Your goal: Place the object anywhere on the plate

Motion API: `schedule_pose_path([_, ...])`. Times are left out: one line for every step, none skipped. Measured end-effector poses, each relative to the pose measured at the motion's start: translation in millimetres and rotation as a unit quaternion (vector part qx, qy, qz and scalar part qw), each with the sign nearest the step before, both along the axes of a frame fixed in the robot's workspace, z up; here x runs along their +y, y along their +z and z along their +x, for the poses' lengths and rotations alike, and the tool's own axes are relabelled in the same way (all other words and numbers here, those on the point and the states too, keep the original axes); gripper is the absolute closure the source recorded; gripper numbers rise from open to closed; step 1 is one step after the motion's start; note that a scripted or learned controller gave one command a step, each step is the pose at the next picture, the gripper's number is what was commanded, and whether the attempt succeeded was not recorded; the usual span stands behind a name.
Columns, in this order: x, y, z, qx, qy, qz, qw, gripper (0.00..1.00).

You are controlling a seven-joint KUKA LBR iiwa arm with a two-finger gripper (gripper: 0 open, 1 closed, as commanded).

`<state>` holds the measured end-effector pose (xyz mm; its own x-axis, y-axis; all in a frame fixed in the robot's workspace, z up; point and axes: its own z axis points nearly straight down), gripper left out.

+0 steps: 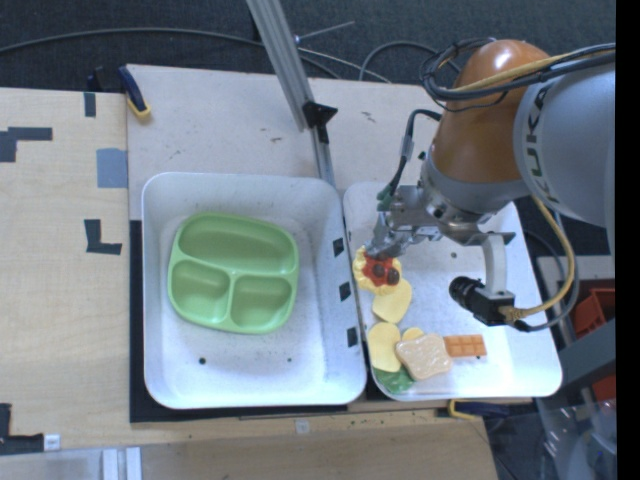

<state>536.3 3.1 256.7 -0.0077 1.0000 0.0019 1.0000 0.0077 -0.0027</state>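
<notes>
The object under my pincer looks like a small red piece (380, 269) with a dark spot, sitting on a yellow item (368, 273) at the left edge of the right bin (520, 368), just beside the wall shared with the left bin (160, 268). Exact identity of the red piece too small to tell. It's not on the plate.

My pincer (385, 251) is low over that red piece, tips right at or touching it. Can't tell how far apart the tips are or whether anything is clamped; the wrist body hides them. No object clearly seen in my grip.

Plate (234, 272): green, three compartments, lying flat in the left bin, toward its upper-left part. Nothing on it. Well apart from the red piece, across the bin wall.

Other stuff in the right bin, all along its left/lower side: a pale yellow heart-like piece (392, 304) just below the red one, another yellow piece (384, 344) below that, a tan bread-slice shape (425, 356) overlapping it, a bit of green (395, 378) under those, an orange waffle-like rectangle (464, 347) just right of the bread.

My arm (500, 118) comes in from the right, orange band over grey, cables looping around it. A metal pole (285, 53) slants in from the top toward the bins.
</notes>
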Motion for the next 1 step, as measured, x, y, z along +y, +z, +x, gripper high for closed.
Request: schedule_pose_path([50.4, -17.4, -10.9, 0.001, -0.001, -0.0006, 1.0, 1.0])
